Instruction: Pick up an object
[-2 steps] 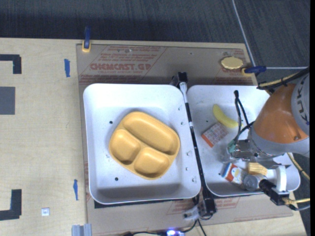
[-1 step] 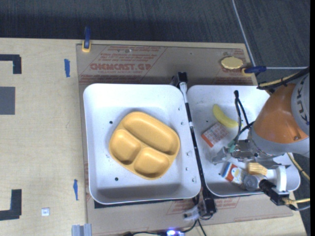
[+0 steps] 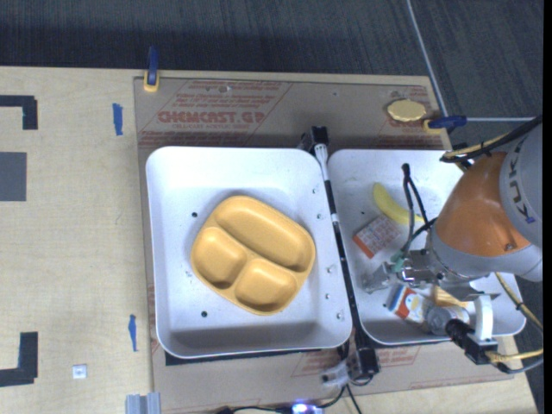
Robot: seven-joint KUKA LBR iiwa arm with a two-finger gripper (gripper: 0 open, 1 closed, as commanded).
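Bench: a pale wooden top with blue tape marks, bearing a cardboard sheet (image 3: 259, 110) under both bins.
Left bin (image 3: 168, 231): shallow and white, holding one yellow three-part tray (image 3: 252, 253), turned at a slant, near the bin's middle.
Divider: a black strip (image 3: 335, 231) runs between the two bins.
Right bin (image 3: 354, 175): white, with a small heap of things towards its middle and near edge.
Banana (image 3: 390, 205): yellow, lying in the upper middle of the right bin, apart from the gripper and above it in the view.
Packet (image 3: 376, 235): small, red and white, just below the banana and just left of the gripper.
Small items (image 3: 407, 303): a mixed, colourful clutter at the bin's near edge, directly beneath the wrist; too jumbled to name.
Gripper (image 3: 398, 270): down low over the clutter, between packet and small items.
Jaws: cannot tell whether wide, narrow or holding anything.
Arm (image 3: 483, 218): grey with an orange band, reaching in from the right over the right bin.
Disc (image 3: 406, 110): tan, on the cardboard beyond the right bin.
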